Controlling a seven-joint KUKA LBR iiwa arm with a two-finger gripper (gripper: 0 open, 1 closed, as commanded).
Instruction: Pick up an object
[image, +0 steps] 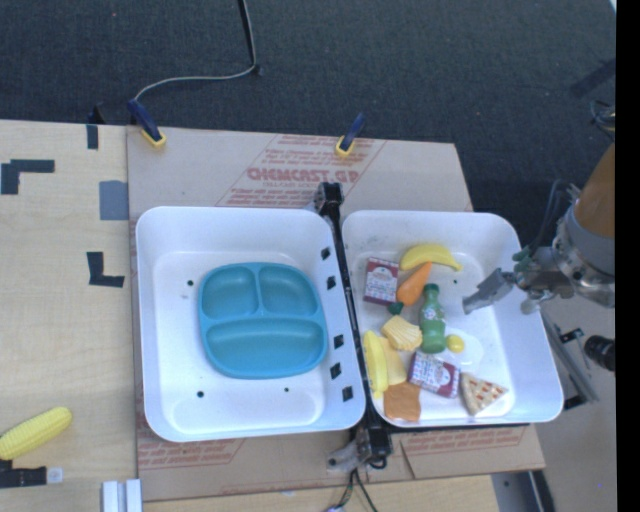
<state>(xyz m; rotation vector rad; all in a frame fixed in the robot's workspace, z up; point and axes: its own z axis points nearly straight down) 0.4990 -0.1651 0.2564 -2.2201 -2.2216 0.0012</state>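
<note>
Overhead, we saw the gripper (487, 291), its spread unclear, hovering inside the right bin (500, 232) beside the green bottle (432, 318); tightly crowded toy food could foil a clean grab.

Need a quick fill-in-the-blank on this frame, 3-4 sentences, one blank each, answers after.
1. The blue divided plate lies in the ____ bin.
2. The green bottle lies in the ____ bin, below the banana.
3. The corn cob lies outside both bins, on the bench near the view's bottom-____ corner.
4. The gripper is over the ____ bin, holding nothing.

Missing words: left; right; left; right
</note>
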